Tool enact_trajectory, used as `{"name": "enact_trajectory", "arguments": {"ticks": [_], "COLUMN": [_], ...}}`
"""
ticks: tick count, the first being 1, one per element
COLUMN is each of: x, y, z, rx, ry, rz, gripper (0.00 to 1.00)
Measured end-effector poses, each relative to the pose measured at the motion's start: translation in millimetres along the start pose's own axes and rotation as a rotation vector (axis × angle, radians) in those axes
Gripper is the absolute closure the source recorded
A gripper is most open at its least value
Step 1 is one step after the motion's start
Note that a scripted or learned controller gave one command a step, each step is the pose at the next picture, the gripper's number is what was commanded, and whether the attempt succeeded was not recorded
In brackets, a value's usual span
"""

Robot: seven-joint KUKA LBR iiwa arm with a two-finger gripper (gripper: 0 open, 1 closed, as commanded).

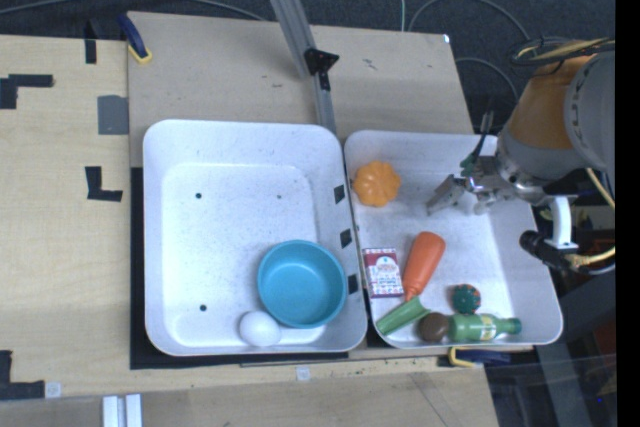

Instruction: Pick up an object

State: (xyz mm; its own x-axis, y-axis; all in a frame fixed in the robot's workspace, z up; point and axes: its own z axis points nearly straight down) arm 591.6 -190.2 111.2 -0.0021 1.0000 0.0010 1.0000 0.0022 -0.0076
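Bins, two, white, side by side on the bench. Left bin [180,165]: blue bowl [300,283] at near right, white ball [259,326] touching its near left edge. Right bin [520,265]: orange pumpkin [376,183] at far left; red card [382,273] with small print, too small to read, by the left wall; carrot [420,270] just right of the card, green end toward the near edge; brown ball [433,326], green bottle [480,326] lying on its side and a small dark green and red item [465,297] along the near wall. Gripper [462,196]: over the far right part of the right bin, fingers spread apart, holding nothing, well right of the pumpkin.
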Motion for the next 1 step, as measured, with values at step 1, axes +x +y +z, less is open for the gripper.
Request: {"name": "enact_trajectory", "arguments": {"ticks": [1], "x": [0.7], "y": [0.0], "z": [23.7], "rx": [-0.006], "ry": [-0.002], "rz": [0.000], "gripper": [0.00]}}
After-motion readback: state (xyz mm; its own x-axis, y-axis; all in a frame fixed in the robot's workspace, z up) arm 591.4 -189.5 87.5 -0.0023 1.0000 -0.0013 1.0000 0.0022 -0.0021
